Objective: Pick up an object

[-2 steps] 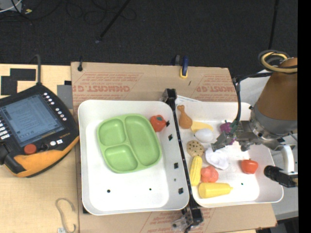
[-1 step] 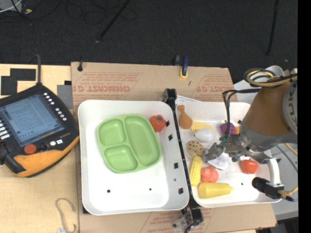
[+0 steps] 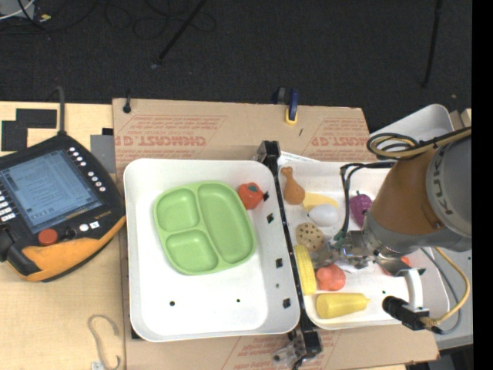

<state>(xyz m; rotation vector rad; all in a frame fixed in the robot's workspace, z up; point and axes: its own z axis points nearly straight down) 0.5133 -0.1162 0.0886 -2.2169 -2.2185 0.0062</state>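
Robot arm reaches into right bin; end effector low among toy food, above red tomato. Can't tell its grip state. Green divided plate in left bin.

From my screen I see the arm reaching in from the right, its gripper low over the right bin. Just beside it lie a red ball, a corn cob, a speckled cookie and a white egg. A yellow block sits near the front wall, a drumstick at the back and a purple toy by the arm. The left bin holds a green divided plate with a tomato touching its rim. A teach pendant rests left on the table.
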